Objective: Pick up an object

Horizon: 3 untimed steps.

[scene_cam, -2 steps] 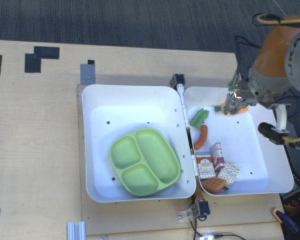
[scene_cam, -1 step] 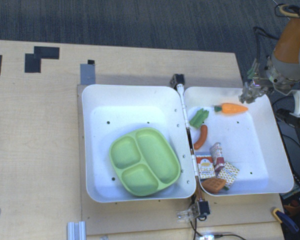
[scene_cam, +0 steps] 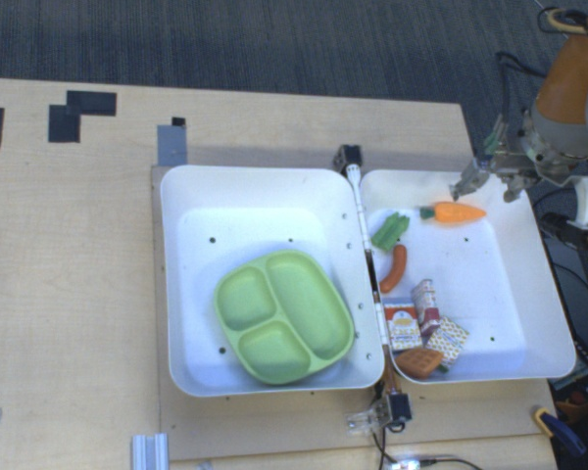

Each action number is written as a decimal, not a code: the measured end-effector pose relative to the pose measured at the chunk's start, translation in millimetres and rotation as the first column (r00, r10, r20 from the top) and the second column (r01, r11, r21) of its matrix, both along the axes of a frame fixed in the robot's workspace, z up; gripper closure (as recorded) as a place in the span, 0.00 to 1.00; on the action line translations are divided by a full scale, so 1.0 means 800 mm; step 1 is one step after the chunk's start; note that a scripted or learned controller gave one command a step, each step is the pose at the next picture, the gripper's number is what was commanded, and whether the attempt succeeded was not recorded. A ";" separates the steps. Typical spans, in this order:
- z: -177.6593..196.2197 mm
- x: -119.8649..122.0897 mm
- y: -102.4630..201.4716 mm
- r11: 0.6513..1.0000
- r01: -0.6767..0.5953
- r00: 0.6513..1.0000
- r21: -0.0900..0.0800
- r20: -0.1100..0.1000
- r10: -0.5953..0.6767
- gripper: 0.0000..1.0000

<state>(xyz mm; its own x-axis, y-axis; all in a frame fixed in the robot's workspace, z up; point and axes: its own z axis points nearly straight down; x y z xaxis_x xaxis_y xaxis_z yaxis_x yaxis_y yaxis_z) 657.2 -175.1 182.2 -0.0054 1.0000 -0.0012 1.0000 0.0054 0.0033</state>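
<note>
The picking up is not done yet, as far as one can tell. The gripper is hanging at the upper right of the frame, over the top edge of the right bin, and its two fingers are standing apart with nothing between them. The nearest toy is a carrot, lying just below the gripper in the upper part of that bin. It is orange, long and pointed, with a little green end, and it is lying flat. Lower down in the same bin a green vegetable, a sausage and some small packets are waiting. The left bin is holding a green plate. The arm probably needs to go down and close on the carrot.
</note>
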 end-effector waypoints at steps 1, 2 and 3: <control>-0.099 0.017 0.020 1.000 0.000 1.000 -0.004 0.009 0.000 0.00; -0.079 0.022 0.023 1.000 -0.008 1.000 -0.001 0.020 0.008 1.00; -0.079 0.022 0.024 1.000 -0.008 1.000 -0.001 0.019 0.008 0.00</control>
